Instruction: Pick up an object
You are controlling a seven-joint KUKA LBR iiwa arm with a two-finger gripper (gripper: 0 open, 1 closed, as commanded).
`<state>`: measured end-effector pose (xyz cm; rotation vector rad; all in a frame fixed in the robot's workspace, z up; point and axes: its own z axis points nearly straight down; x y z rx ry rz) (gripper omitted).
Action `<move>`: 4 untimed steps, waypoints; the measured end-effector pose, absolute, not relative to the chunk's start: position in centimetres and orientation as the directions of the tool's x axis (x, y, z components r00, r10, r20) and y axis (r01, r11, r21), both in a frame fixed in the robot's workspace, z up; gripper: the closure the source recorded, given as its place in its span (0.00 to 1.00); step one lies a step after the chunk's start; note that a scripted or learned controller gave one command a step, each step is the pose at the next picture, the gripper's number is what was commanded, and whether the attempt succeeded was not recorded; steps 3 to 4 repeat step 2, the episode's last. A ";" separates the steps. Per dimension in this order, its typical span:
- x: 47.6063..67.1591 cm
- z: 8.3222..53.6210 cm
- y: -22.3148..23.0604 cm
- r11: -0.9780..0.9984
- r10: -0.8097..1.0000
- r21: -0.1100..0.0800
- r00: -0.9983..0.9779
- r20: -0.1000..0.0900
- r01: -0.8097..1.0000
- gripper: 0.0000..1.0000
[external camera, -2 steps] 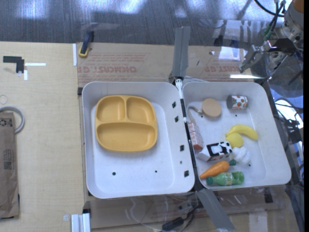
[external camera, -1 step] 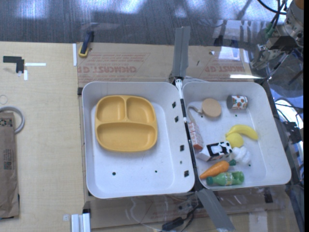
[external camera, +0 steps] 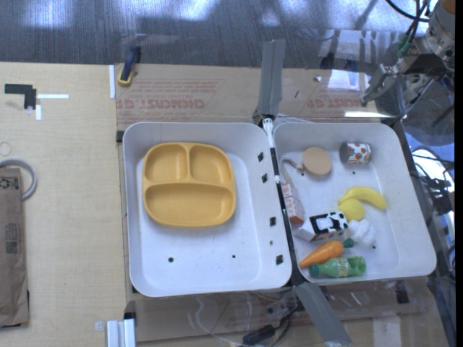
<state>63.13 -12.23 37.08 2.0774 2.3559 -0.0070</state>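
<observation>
Up top right, arm (external camera: 427,49) cut off by frame edge, hand's grip impossible to tell.

Surfaces as you see them:
- Left bin (external camera: 145,266), right bin (external camera: 405,215): white plastic, smooth, slight sheen.
- Divided plate (external camera: 189,183): yellow plastic, matt-smooth.
- Banana (external camera: 364,197), carrot (external camera: 322,252): toy plastic, smooth.
- Green bottle (external camera: 338,267): glossy plastic w/ highlights.
- Round disc (external camera: 317,161): tan, matt; looks like wood or cork, can't tell which.
- Small cup (external camera: 356,152): printed surface, material unclear.
- Desk (external camera: 65,136): pale wood-look, matt.
- Cardboard sheet (external camera: 188,92): brown, matt, printed.
- Paper bag (external camera: 11,244): brown paper, creased.
</observation>
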 end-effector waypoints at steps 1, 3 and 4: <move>62.0 22.2 -6.9 0.338 0.941 -0.001 -0.338 -0.001 0.941 0.00; 62.0 23.2 -7.1 0.334 0.943 0.000 -0.334 -0.003 0.943 1.00; 62.0 23.2 -7.1 0.334 0.943 0.000 -0.334 -0.003 0.943 1.00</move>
